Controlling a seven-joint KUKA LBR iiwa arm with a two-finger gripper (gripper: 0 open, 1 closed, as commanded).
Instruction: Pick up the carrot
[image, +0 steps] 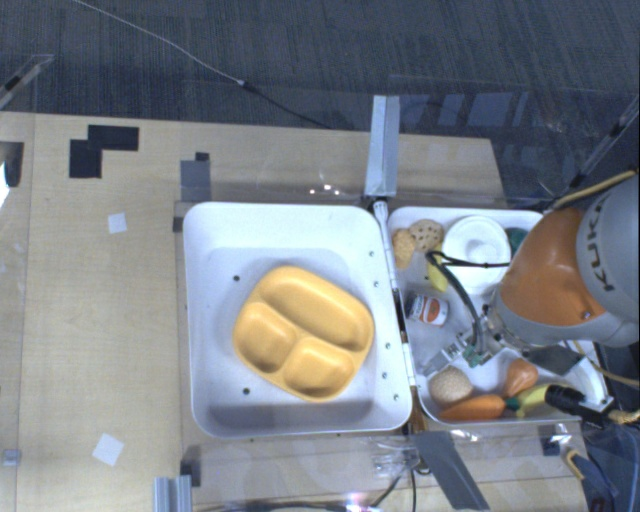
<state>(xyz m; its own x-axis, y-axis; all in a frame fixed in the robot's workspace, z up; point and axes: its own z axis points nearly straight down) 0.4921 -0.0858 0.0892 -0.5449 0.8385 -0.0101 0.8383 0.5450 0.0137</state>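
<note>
Part of a brand name — the dark letters "KU" — is read on the grey robot arm (612, 262); nothing else is legible.

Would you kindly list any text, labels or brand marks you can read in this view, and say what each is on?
"KU": dark letters on the grey arm at the right edge, cut off by the frame.
The small can in the right bin has a red and white label, too small to read.

The carrot (473, 407), orange and tapered, is laid flat along the right bin's near wall, pointing left.
</note>
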